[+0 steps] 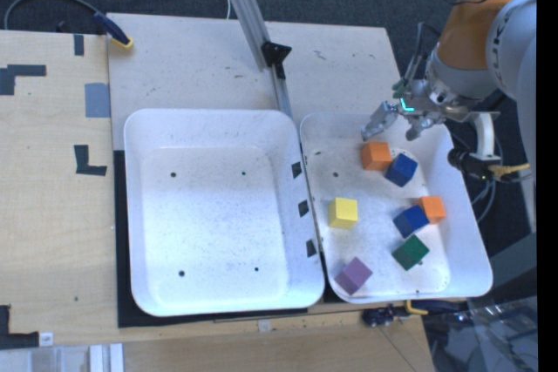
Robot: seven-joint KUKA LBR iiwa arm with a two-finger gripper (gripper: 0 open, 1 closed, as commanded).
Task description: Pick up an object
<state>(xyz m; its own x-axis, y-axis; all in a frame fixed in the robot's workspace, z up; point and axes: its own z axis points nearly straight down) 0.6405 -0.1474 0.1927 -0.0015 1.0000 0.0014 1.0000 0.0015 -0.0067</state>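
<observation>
My gripper [397, 125] hangs over the far part of the right bin [462, 274], open, with nothing between its two grey fingers. Just below it lie an orange cube [377, 155] and a blue cube [402, 169], side by side. Nearer the front are a yellow cube [343, 212], a second blue cube [409, 219] touching a small orange cube [433, 207], a green cube [410, 252] and a purple cube [354, 274].
The left bin [139, 213] adjoins the right one. A slanted metal post [248, 4] stands behind the bins. Cables [475, 161] hang by the right bin's right rim.
</observation>
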